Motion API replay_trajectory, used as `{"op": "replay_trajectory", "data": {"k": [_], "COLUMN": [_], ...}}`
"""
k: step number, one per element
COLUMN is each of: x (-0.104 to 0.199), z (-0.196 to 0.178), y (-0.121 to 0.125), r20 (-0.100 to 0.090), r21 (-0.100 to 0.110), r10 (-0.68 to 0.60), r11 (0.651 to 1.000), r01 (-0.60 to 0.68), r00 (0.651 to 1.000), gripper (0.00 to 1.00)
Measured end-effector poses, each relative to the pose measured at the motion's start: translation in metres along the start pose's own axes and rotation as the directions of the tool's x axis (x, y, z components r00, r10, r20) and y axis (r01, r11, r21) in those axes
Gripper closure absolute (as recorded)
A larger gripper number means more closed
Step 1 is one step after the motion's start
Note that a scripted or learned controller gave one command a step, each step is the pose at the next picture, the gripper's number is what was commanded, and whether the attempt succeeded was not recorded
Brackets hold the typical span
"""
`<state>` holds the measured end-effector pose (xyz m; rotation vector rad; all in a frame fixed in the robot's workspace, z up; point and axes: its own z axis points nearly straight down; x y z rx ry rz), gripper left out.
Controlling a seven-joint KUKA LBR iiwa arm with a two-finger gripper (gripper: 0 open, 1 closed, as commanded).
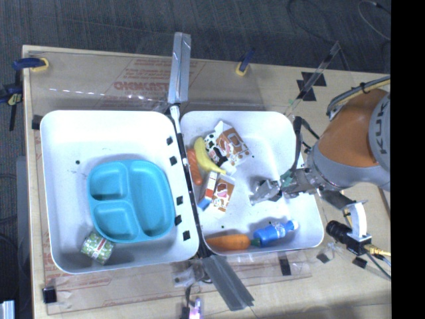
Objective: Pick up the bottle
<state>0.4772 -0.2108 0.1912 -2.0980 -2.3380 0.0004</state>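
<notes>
The bottle [273, 232] is small and blue with a white cap. It lies on its side near the front wall of the right bin [282, 126], its cap end toward the right. My gripper [264, 191] hangs over the middle of that bin, a little behind the bottle and apart from it. Nothing can be seen held in it.
An orange carrot [228, 242] lies just left of the bottle. A banana [206, 157] and printed cartons [230, 145] crowd the right bin's left side. The left bin [66, 131] holds a blue divided plate [130, 199] and a small green patterned object [98, 247].
</notes>
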Motion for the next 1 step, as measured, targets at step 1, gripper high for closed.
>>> {"op": "replay_trajectory", "data": {"k": [1], "x": [0.0003], "z": [-0.0097], "y": [0.0011], "r20": [0.000], "r21": [0.001], "r10": [-0.006], "r11": [1.000], "r01": [0.006], "r00": [1.000], "gripper": [1.00]}}
